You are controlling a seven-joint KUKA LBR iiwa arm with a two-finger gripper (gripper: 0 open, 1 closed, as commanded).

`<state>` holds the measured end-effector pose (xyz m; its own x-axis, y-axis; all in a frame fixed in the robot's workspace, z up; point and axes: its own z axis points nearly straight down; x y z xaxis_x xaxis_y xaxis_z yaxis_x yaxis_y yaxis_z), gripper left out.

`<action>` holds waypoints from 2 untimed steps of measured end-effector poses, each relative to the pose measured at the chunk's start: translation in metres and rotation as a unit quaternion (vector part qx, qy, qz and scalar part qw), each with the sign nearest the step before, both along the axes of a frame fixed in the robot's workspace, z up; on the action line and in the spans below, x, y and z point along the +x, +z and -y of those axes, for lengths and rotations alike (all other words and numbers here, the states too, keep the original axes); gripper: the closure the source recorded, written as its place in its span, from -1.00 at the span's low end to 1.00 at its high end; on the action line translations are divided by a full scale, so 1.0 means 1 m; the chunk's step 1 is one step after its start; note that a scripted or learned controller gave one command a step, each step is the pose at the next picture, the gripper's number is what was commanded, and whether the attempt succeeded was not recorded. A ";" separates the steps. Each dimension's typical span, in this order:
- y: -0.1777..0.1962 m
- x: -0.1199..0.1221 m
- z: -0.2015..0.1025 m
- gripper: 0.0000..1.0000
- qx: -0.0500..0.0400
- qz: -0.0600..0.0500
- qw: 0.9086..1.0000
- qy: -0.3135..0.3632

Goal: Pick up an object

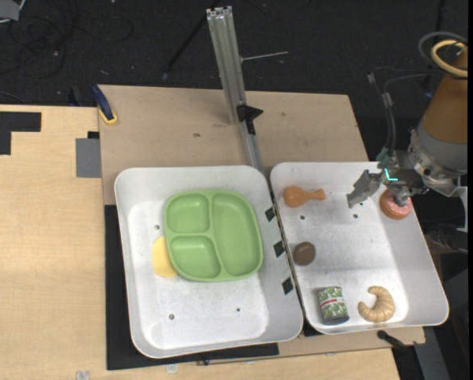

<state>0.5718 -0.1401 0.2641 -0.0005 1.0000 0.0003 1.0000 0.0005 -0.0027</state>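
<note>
In the right bin [410,267] lie an orange drumstick-shaped toy [303,196] at the back left, a brown round piece [304,252] in the middle left, a green can [331,304] at the front and a tan croissant [378,303] beside it. A pink doughnut [395,205] sits against the bin's right rim. My gripper [361,190] hangs over the back of this bin, between the drumstick and the doughnut and just left of the doughnut. Nothing is seen held in it.
The left bin [205,315] holds a green divided plate [214,235] with a yellow object [160,258] partly under its left edge. A metal post [230,77] rises behind the bins. Black clips [278,248] line the seam between the bins.
</note>
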 end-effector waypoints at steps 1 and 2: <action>0.001 0.000 0.000 -1.00 0.000 0.001 1.000 0.000; -0.063 0.004 -0.003 -1.00 0.001 -0.003 1.000 0.000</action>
<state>0.5756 -0.1367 0.2013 -0.0002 1.0000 0.0017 1.0000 0.0003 -0.0088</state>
